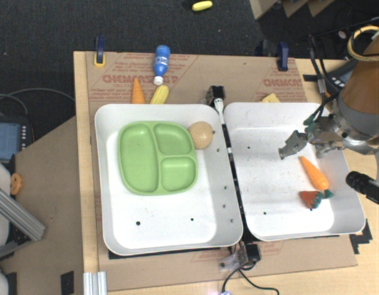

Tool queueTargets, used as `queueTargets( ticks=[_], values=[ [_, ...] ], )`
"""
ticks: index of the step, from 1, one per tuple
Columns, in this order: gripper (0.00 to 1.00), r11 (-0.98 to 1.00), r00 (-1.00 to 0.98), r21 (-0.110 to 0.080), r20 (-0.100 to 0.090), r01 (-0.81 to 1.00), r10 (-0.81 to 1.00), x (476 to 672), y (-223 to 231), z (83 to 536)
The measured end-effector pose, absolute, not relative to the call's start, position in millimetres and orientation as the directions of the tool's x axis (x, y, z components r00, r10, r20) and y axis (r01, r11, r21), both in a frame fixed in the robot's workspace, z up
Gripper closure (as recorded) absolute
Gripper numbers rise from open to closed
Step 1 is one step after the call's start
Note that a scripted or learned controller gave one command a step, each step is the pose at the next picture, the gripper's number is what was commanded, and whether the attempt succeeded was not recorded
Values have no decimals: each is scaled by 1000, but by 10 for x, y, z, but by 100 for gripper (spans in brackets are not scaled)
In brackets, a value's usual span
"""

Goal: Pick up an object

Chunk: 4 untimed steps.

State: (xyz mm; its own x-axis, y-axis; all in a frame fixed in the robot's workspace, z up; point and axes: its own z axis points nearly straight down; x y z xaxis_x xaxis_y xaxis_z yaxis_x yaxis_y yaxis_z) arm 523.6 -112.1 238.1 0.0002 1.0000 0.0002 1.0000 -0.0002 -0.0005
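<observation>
In the right bin [263,189], an orange toy carrot [314,173] lies near the right side, and a red strawberry piece with a green top [311,198] sits just below it. My gripper [289,148] hangs over the same bin, up and to the left of the carrot and apart from it. The arm's orange band [367,94] rises at the right edge. The left bin [165,223] holds a green divided plate [157,157] with a tan round object [201,134] at its upper right corner.
Behind the bins, a blue and white bottle [160,64], a small orange carrot [137,92] and a yellow corn piece [159,94] lie on the bench. A black tool [216,96] rests at the gap between the bins. A yellow piece [271,98] sits behind the right bin.
</observation>
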Motion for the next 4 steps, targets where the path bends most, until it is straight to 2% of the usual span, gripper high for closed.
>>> queueTargets(
  ticks=[1, 2, 3, 4],
  values=[
    [0, -4, 4, 5, -5, 1000, 1000, 5555, -1890, 2352],
    [0, -3, 3, -5, 1, 1000, 1000, 5603, -2257, 1473],
    [0, 5, -5, -3, 12, 1000, 1000, 5223, -2182, 832],
    [100, 2, -2, 1, 1, 1000, 1000, 5225, -2221, 949]
  ],
)
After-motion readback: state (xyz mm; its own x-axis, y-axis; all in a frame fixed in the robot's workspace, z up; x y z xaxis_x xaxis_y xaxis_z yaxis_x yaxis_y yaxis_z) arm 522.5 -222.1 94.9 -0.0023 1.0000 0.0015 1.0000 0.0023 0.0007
